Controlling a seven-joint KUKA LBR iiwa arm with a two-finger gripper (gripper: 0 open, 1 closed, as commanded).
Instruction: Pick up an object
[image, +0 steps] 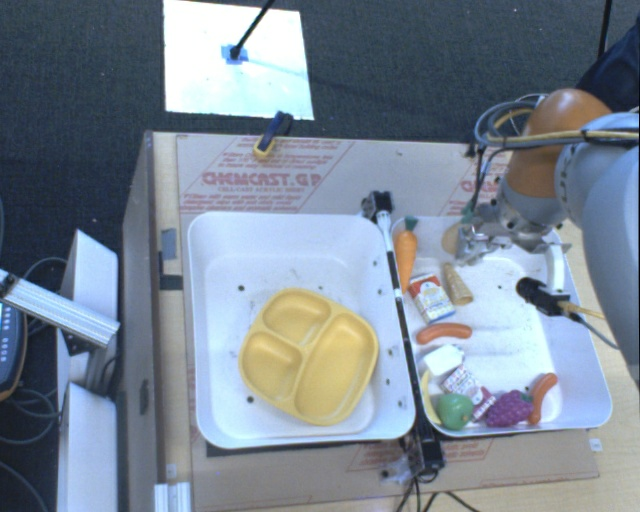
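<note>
I am in the reaching step, with nothing lifted yet. My gripper (478, 241) hangs over the far end of the right bin (585, 385), just above its back rim, and nothing shows in its grasp. From this slant, whether it is spread or closed I cannot tell. The things to choose from all lie in that bin: a carrot (405, 250) along the divider, a tan piece (457, 285) just below me, a small red-and-white box (432, 298) beside it, a sausage (443, 333) further down, and grapes (508, 408) with a green fruit (455, 411) at the near end. The left bin (215, 300) holds a yellow tray (310, 355), well apart from me. The tan piece looks like the nearest target — I judge the next move calls for a short shift toward it, then a straight drop to straddle it. It lies close to the box, so the approach must be square or I will nudge both.
</note>
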